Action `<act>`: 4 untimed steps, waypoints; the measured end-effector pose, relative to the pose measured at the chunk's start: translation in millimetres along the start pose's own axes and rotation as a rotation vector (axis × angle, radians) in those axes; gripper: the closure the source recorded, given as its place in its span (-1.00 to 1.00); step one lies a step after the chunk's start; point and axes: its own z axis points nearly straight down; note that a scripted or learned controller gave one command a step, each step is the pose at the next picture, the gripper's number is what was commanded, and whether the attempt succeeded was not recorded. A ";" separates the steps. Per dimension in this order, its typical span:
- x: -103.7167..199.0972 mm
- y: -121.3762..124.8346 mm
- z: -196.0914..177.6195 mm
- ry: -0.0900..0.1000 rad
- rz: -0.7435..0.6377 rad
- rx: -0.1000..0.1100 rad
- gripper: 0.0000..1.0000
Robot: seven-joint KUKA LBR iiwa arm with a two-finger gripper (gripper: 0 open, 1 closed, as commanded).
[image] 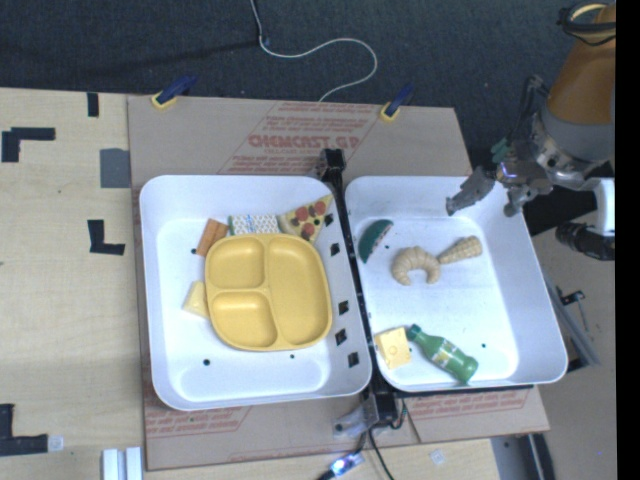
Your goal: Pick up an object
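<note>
The gripper (490, 194) hangs open and empty over the right bin's (520, 298) far edge. Just below it lies a croissant (418, 262), a green bottle (442, 354) nearer the camera. Cardboard (300, 138) covers the wooden surface (60, 268); dark carpet (120, 18) lies beyond.

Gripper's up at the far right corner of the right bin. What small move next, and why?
Probably shift the gripper left and toward the camera, over the croissant, then descend. It hangs above the right bin rim with nothing between its fingers, and the croissant and cone lie nearest.
</note>
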 end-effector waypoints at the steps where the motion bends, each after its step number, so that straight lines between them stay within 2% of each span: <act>1: 0.2 2.2 -7.3 -0.002 -0.003 -0.012 -1.00; 2: 2.9 2.3 36.0 -0.003 -0.004 -0.009 -1.00; 3: -1.0 1.4 100.0 -0.002 -0.003 -0.006 -1.00; 4: -5.3 11.1 153.1 -0.003 -0.004 -0.020 -1.00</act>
